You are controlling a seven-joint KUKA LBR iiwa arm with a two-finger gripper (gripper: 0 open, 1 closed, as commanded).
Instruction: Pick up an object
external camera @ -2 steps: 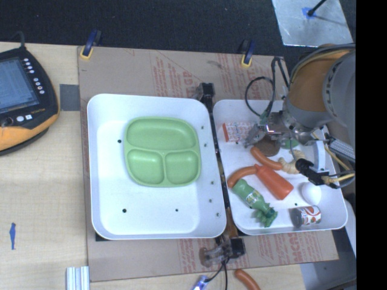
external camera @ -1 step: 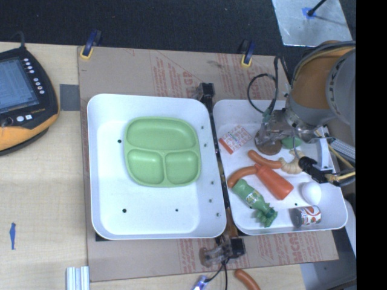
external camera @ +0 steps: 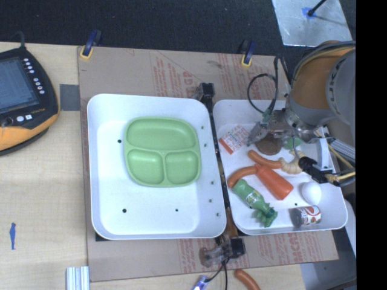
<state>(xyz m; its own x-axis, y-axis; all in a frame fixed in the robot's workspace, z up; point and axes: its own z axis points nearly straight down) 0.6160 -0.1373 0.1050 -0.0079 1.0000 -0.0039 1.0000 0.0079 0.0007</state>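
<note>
My gripper (external camera: 268, 133) hangs low over the back of the right bin (external camera: 338, 219), reaching in from the right. Directly under it lies a brown round object (external camera: 268, 145), partly hidden by the gripper. I cannot tell whether they touch. Just in front lie an orange sausage (external camera: 265, 158), an orange carrot (external camera: 275, 183) and a second curved sausage (external camera: 237, 174). A green bottle (external camera: 254, 199) lies at the front of the bin. A white egg (external camera: 311, 193) and a small can (external camera: 306, 216) sit at the front right. A red-and-white packet (external camera: 232, 139) lies at the back left.
The left bin (external camera: 109, 216) holds a green divided plate (external camera: 162, 150). A tablet-like pendant (external camera: 21, 98) rests on the bench at far left. Another orange sausage (external camera: 247, 278) lies on the bench in front of the bins. Clamps (external camera: 207, 91) join the bins.
</note>
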